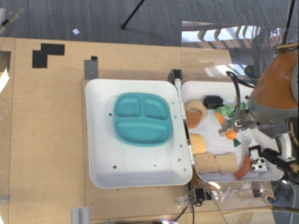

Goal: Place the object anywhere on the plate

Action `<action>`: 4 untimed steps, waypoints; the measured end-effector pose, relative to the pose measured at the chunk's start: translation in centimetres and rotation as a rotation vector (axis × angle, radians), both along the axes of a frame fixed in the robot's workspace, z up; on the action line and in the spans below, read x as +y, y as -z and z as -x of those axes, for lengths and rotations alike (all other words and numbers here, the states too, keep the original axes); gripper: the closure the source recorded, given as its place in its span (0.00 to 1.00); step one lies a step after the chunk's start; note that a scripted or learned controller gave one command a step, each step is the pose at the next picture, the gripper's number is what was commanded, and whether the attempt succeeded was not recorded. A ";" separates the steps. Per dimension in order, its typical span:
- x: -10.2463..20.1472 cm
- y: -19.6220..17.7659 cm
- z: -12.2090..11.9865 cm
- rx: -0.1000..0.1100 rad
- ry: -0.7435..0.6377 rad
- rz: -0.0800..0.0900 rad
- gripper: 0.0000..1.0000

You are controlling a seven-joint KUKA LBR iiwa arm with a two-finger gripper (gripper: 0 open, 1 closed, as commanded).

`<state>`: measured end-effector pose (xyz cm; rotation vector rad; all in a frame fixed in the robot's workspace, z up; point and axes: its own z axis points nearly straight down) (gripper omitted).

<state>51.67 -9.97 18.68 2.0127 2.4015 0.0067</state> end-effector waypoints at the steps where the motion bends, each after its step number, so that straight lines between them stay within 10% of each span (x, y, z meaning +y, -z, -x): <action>1: 7.6 0.2 -6.6 0.003 0.175 -0.006 1.00; 2: 16.7 0.2 -14.7 0.003 0.253 -0.009 1.00; 3: 24.5 -4.1 -10.9 0.000 0.120 -0.009 1.00; 4: 23.9 -4.0 -11.0 0.003 0.126 -0.004 0.00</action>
